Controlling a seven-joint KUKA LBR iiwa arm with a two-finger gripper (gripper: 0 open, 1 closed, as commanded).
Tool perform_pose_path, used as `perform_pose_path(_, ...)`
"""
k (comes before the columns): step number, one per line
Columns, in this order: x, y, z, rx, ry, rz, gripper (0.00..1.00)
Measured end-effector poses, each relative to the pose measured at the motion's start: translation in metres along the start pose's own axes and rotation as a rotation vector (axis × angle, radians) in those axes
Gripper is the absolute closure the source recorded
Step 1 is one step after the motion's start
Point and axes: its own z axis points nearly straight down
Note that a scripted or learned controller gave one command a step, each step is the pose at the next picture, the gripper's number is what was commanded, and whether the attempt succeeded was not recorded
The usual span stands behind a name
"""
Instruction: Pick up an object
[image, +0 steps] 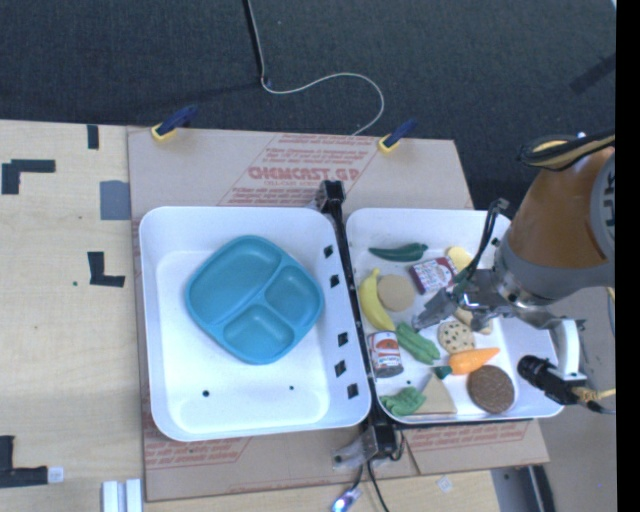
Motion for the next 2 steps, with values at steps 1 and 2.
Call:
perform_pose_path(1,0.0008,0.0002,-0.0077,0.005,0.001,-0.001,1.0)
perform_pose_path(2,0.0015,0.0004,-0.015,0.009,0.002,-0.003,1.0)
